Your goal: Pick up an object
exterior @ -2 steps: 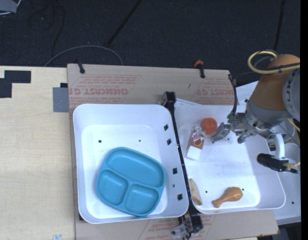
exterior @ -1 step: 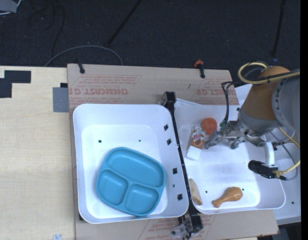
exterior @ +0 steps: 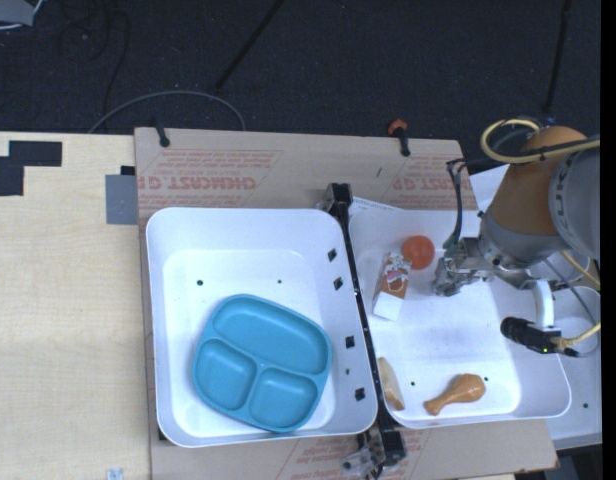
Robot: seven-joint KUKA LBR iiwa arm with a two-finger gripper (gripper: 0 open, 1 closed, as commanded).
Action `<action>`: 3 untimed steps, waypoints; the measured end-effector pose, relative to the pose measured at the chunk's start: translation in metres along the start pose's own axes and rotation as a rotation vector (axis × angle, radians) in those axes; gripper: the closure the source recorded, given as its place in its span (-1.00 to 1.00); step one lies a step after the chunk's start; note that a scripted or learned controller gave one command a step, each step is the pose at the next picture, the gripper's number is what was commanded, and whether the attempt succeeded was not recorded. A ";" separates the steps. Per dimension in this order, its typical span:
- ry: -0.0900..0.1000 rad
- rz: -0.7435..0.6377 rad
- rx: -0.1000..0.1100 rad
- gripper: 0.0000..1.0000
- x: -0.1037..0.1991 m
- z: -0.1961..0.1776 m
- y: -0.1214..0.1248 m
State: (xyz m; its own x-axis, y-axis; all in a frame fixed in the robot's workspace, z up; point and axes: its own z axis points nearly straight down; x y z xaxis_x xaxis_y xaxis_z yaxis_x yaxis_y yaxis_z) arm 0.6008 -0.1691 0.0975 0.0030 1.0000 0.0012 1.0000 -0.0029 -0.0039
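Pincer lowered into the right-hand bin, nothing seen between its fingers.

The pincer (exterior: 450, 280) is hung low over the floor of the right bin (exterior: 458, 353); whether it is wide or narrow cannot be told, the metal tip being too small and blurred. Just beside it, toward the left, a round orange ball (exterior: 419, 250) is lying, smooth and likely to roll. A little further left a small flat packet (exterior: 392, 278) is placed. Below the pincer, well apart, a tan drumstick-shaped toy (exterior: 455, 393) is resting. Far left, a blue sectioned plastic tray (exterior: 261, 361) is kept in the other bin (exterior: 178, 268).
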 end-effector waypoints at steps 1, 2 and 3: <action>-0.002 -0.005 -0.007 1.00 0.006 -0.060 0.005; -0.002 -0.004 -0.005 1.00 0.006 -0.112 0.005; 0.001 -0.007 -0.001 1.00 0.051 -0.107 0.013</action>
State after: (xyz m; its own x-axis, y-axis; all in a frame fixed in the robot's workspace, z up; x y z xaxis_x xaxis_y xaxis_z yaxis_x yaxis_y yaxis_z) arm 0.6144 -0.1178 0.2046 -0.0042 1.0000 0.0018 1.0000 0.0042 -0.0025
